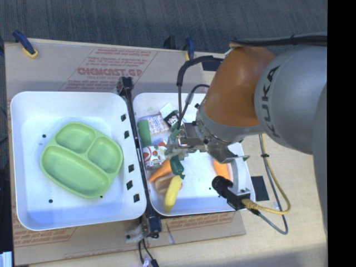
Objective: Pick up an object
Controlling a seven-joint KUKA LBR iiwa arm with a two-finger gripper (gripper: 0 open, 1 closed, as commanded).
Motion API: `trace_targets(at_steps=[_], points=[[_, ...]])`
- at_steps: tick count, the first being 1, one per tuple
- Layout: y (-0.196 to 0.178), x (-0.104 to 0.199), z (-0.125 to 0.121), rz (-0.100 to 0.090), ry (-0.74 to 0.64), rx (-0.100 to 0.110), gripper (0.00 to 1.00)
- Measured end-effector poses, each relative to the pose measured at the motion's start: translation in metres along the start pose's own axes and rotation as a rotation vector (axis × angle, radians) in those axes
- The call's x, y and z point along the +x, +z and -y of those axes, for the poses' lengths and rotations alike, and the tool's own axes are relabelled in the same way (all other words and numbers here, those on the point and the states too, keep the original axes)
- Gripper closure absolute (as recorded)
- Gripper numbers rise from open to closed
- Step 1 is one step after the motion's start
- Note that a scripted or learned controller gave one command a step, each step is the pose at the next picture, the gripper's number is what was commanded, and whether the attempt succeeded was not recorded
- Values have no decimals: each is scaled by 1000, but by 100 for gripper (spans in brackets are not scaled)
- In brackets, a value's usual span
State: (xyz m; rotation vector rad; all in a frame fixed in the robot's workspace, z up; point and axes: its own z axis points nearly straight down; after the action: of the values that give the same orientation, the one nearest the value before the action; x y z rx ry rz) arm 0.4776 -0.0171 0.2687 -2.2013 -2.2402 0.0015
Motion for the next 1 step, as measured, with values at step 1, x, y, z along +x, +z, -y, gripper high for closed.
trace_targets(at_steps=[1], points=[[-10, 0, -1, 0, -6, -1, 100]])
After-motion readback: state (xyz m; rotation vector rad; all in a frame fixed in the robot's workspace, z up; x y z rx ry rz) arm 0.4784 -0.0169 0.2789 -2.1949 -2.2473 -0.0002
